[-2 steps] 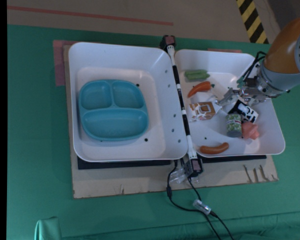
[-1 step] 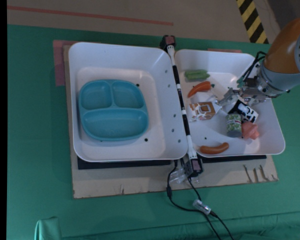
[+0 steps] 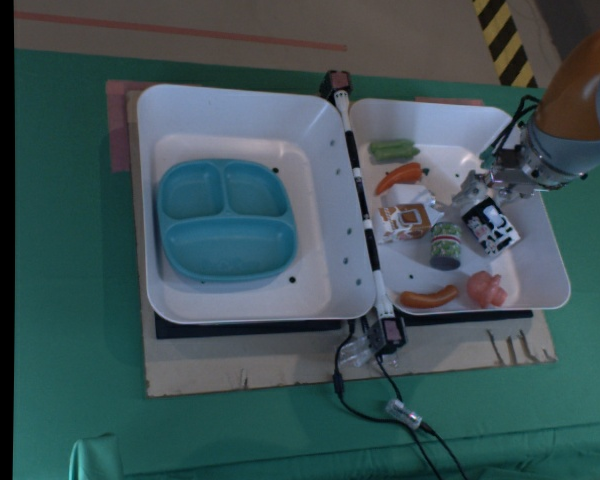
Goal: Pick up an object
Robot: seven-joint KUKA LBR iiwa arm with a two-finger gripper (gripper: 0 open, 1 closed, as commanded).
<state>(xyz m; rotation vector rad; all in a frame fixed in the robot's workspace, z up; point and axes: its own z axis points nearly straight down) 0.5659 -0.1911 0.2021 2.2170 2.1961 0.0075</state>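
- A green cloth (image 3: 70, 268) covers the counter, and a sheet of brown cardboard (image 3: 280, 368) lies on the cloth under two shallow white bins set side by side.
- The left bin (image 3: 180, 108) holds a blue divided plate (image 3: 226, 220), lying flat at its middle.
- The right bin (image 3: 540, 278) holds a scatter of small things: a green bean pod (image 3: 393, 150) at the upper part, an orange chili (image 3: 397, 177) just below it, a small brown-and-white carton (image 3: 404, 221) near the centre, a green cup (image 3: 445, 245) just right of the carton, a sausage (image 3: 429, 296) along the lower edge, and a pink toy (image 3: 486, 288) just right of the sausage.
- The grey arm with its orange band (image 3: 583, 78) enters from the upper right of the frame, its jaws (image 3: 480, 200) low over the right bin, at a black-and-white box (image 3: 491, 227) that lies tilted beside the cup; whether the jaws are spread or pressed together on the box cannot be told.
- A black-and-white rod (image 3: 358, 193) runs along the seam between the bins, and black cables (image 3: 380, 398) trail from its lower end across the cloth.
- Beyond the counter, the top of the frame shows a tan floor (image 3: 230, 8) crossed by a red line (image 3: 180, 30), with yellow-and-black hazard striping (image 3: 498, 23) at the upper right.
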